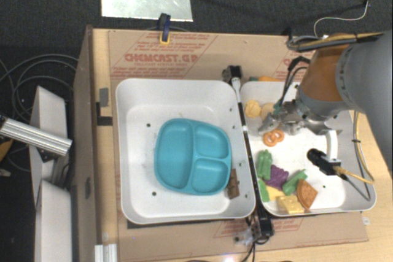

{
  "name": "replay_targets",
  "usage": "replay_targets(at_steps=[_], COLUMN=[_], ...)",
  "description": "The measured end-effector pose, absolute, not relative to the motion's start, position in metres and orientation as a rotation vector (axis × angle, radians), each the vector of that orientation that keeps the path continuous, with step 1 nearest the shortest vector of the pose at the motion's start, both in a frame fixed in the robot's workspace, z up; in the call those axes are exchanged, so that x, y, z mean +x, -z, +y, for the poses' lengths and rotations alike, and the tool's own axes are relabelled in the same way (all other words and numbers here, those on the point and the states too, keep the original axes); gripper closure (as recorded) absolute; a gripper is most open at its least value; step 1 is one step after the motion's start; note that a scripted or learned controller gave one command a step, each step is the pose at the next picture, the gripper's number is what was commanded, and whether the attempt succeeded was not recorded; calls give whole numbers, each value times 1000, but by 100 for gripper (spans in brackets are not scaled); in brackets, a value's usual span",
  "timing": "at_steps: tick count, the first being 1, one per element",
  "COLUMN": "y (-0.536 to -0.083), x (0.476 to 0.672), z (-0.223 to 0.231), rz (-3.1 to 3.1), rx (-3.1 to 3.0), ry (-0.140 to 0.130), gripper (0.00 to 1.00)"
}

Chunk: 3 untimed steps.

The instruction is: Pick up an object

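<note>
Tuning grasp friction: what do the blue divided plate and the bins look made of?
Blue divided plate: looks like moulded plastic, matte to satin; uniform colour, rounded compartment ridges, soft sheen. Left bin and right bin: probably thin formed white plastic, smooth; rounded corners, light glare. Can't confirm by look alone.

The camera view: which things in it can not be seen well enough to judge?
- Gripper: the arm's own bulk partly covers it, so whether it grips anything is unclear.
- Orange ring: sits right under the gripper; touching or apart, cannot tell.
- Toy pile in the right bin: pieces overlap and are too small to name.
- Brown piece beside the blue plate: too small to identify.
</note>
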<state>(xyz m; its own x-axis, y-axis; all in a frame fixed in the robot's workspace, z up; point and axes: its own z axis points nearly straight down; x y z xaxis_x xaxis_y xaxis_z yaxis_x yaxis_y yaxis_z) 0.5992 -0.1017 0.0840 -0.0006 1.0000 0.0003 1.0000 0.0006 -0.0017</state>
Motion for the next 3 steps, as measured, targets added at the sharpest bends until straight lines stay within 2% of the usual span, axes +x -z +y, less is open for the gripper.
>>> replay_targets(at_steps=[1, 2, 3], y=[-84, -84, -96], x=[666, 650, 652], z=[-106, -95, -96], rz=[-2224, -2223, -2229], rx=[-2201, -2220, -2220], ry=[-29, 0, 4], gripper=[0, 0, 100])
